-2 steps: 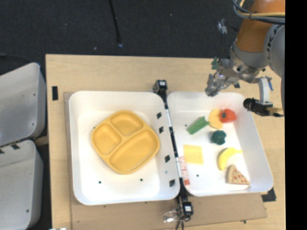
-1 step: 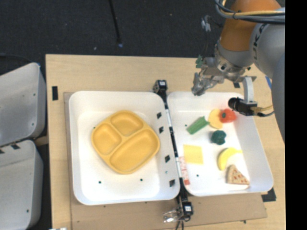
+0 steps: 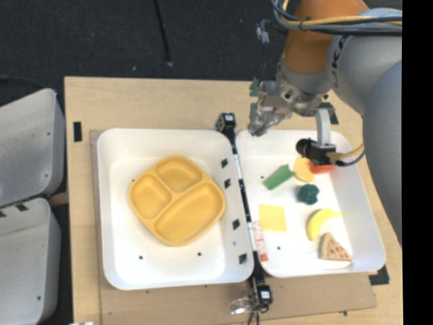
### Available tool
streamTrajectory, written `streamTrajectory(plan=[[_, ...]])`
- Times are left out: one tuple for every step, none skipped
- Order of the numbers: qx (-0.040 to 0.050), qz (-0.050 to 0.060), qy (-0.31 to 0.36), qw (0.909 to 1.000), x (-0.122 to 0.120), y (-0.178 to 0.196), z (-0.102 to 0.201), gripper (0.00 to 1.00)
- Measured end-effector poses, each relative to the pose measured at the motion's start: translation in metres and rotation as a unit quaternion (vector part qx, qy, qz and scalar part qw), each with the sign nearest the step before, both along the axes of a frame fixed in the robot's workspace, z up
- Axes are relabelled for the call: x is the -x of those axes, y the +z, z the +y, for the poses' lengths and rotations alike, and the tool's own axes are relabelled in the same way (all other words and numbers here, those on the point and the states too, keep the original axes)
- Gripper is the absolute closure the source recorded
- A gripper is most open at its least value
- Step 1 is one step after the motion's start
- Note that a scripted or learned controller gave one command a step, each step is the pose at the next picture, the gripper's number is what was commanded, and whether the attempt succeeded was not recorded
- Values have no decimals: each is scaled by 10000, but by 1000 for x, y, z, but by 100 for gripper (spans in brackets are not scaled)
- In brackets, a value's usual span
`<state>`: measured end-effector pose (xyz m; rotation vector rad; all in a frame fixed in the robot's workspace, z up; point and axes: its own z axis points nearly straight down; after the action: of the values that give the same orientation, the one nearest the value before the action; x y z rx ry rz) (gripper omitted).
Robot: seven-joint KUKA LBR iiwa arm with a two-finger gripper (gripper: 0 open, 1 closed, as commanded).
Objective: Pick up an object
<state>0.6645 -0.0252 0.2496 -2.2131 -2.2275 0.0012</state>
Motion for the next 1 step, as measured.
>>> streamTrajectory(plan=[[-2, 4, 3, 10000, 15, -11, 58, 100]])
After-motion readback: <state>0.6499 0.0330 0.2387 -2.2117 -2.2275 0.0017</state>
